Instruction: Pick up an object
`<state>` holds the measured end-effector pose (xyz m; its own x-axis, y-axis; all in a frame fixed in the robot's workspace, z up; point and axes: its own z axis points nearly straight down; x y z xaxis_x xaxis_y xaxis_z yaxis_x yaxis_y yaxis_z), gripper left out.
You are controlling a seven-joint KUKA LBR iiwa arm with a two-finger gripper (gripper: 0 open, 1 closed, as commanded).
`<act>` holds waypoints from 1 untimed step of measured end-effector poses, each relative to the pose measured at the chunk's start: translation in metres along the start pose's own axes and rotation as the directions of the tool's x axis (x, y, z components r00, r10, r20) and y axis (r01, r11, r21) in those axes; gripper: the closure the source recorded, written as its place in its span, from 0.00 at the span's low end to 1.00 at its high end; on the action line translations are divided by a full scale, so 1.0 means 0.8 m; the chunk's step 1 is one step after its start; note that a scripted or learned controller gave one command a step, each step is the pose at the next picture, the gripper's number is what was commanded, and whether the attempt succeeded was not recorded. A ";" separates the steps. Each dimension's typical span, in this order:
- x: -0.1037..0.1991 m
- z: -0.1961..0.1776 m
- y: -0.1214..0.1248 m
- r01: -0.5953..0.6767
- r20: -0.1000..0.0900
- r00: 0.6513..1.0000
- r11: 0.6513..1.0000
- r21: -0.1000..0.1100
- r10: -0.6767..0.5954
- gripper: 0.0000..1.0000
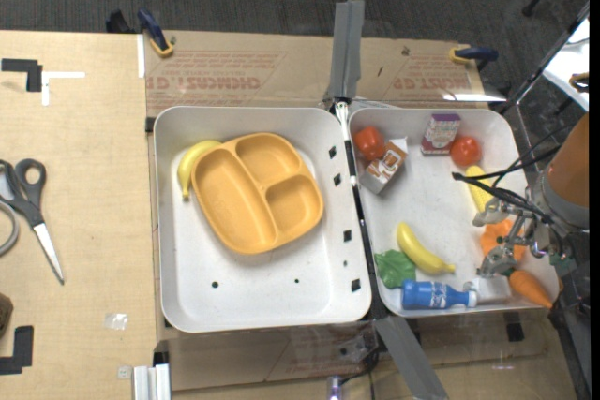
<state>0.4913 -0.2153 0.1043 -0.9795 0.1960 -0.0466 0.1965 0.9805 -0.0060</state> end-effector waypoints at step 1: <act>0.001 0.000 0.003 -0.010 -0.001 1.000 1.000 0.000 0.010 0.00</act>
<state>0.4911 -0.2128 0.1040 -0.9775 0.2057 -0.0460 0.2062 0.9785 -0.0060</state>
